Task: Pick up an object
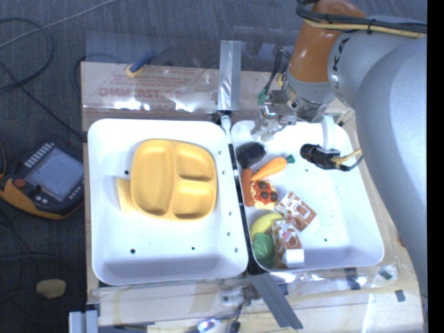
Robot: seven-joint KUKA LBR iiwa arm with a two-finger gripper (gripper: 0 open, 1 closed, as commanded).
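Above the right bin [347, 214]'s far left corner the fingers [266, 125] are seen, their opening not discernible. Near them are laid one black object [250, 152], one carrot [272, 167] and two packets [296, 211].

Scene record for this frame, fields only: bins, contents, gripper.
left bin: holds a yellow divided tray
right bin: carrot, black object, yellow fruit, green fruit, packets
layout: items crowd the right bin's side nearest the left bin
gripper: over the right bin's far corner, near the black object
grasp: cannot tell
task state: no object seen lifted
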